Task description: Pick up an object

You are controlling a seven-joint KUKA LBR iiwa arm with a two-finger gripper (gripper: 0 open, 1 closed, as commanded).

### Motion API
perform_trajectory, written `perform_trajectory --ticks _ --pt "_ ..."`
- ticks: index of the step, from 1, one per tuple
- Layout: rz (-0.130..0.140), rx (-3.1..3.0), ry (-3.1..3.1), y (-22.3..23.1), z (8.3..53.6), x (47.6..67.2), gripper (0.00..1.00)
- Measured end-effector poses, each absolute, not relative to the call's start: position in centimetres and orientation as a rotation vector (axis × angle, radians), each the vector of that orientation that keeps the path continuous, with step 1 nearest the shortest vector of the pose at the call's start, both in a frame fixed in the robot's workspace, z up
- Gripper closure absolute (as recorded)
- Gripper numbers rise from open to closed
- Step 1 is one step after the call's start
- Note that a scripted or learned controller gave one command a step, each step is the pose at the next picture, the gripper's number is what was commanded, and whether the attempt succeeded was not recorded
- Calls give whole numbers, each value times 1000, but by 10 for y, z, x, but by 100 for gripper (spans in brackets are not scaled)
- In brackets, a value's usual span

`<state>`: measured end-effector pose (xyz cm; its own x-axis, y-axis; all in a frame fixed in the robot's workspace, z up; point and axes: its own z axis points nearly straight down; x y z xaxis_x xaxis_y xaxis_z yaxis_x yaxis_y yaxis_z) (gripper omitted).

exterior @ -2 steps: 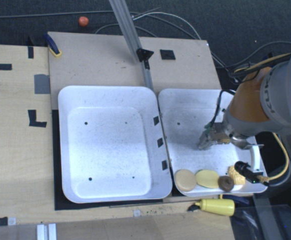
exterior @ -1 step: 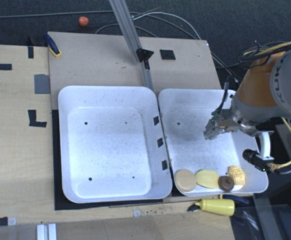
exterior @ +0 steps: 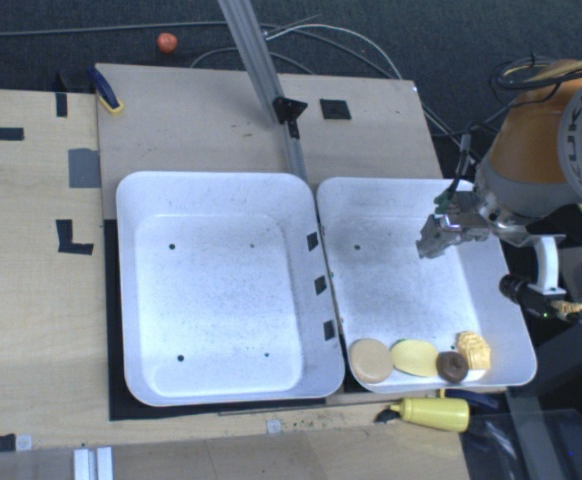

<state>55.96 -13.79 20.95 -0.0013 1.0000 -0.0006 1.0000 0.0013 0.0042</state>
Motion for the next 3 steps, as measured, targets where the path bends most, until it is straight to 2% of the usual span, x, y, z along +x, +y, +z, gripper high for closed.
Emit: perform_trajectory --ticks 1,3 --pt "2 2220 2221 -138 240 560 100" --pt "1 2216 2228 -20 231 547 100"
